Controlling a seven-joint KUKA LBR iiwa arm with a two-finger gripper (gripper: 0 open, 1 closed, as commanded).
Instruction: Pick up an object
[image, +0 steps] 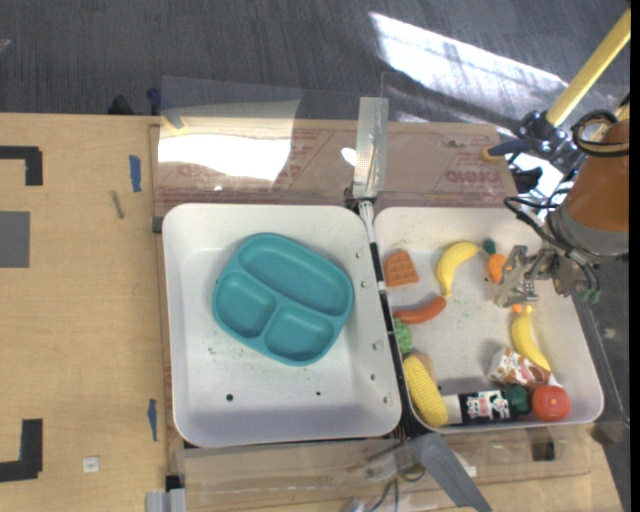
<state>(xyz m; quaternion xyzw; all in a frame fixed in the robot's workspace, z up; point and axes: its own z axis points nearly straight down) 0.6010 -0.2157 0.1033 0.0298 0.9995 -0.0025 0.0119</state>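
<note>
A toy banana (528, 340) is lying lengthwise toward the right side of the right bin (585, 415), directly nearer than the gripper (521, 283), which is hanging low over the bin's right-centre; whether it is open or closed cannot be told from this angle, and nothing is visibly caught in it. A second, curved banana (455, 264) is resting to the gripper's left, with a small orange carrot piece (496, 266) sitting between the two. Further left, a waffle-patterned orange wedge (400, 268) is sitting near the bin's far-left corner, and a red sausage (421, 309) is lying just nearer than it, beside a green piece (403, 336) at the left wall. Along the near edge, a yellow corn cob (424, 390) is leaning in the left corner, touching a dark bottle (490, 405) lying on its side; a red tomato (550, 402) is sitting at the bottle's right end, and a pizza slice (518, 368) is resting just beyond them, touching the near tip of the first banana. The grey arm with its orange band (604, 200) is reaching in from the right. In the left bin (200, 400), a teal divided plate (283, 298) is sitting tilted near the centre. Both bins are resting on the bench (70, 330).
</note>
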